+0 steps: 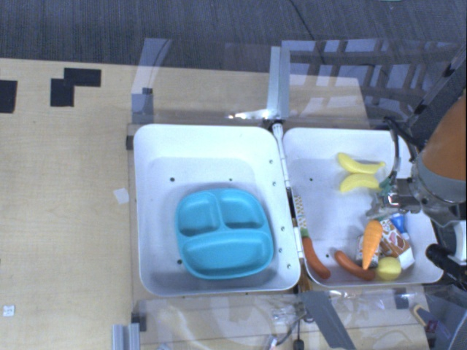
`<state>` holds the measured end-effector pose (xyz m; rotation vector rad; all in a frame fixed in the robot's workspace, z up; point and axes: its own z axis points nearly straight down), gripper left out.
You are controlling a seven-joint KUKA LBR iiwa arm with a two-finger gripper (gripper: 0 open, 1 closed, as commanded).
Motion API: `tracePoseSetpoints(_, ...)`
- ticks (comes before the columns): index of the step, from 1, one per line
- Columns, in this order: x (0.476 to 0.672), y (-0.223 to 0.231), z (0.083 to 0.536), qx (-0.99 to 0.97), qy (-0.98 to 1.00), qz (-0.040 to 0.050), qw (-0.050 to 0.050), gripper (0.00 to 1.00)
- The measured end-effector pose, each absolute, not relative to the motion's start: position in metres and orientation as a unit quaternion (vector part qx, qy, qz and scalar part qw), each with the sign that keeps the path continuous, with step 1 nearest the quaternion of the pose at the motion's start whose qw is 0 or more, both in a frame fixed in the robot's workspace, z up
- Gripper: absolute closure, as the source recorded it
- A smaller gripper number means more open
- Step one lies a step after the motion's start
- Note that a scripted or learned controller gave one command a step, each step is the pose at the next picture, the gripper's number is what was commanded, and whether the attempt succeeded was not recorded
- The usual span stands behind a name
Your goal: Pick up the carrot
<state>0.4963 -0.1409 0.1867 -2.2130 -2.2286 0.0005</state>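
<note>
Camera view from above has my arm (445, 152) coming in from the right side, orange band over the wrist, and my hand (389, 204) low in the right bin (321, 159), toward its right wall. Whether my hand is apart or together I cannot tell; the metal parts at the tip are small and blurred against the white floor.

Just below my hand lies the carrot (371, 243), orange, its thick end up toward my hand and its point aimed down at the bin's near wall. It seems to lie just under the tip of my hand, but I cannot tell if they touch. It is not between anything of mine that I can make out.

Right of the carrot, beside it, sits a small printed packet (398, 239), and below that a yellow round fruit (390, 268). Under the carrot's point runs a reddish sausage (354, 265), and further left a second sausage (315, 259) lies against the left wall of this bin. Up and to the left of my hand, two yellow bananas (357, 173) lie together, apart from the rest.

Well to the left of my hand, past the divider, the left bin (153, 195) holds a blue sectioned plate (222, 232). Both bins rest on the pale wooden surface (66, 210).
</note>
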Motion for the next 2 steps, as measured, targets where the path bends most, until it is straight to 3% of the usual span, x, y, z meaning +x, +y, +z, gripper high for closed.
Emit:
tracePoseSetpoints(1, 0.4916, -0.1684, 0.1118, -0.608, -0.794, -0.0011, -0.001, 0.0)
tracePoseSetpoints(2, 0.4915, -0.1684, 0.1116, -0.608, -0.794, -0.0011, -0.001, 0.0)
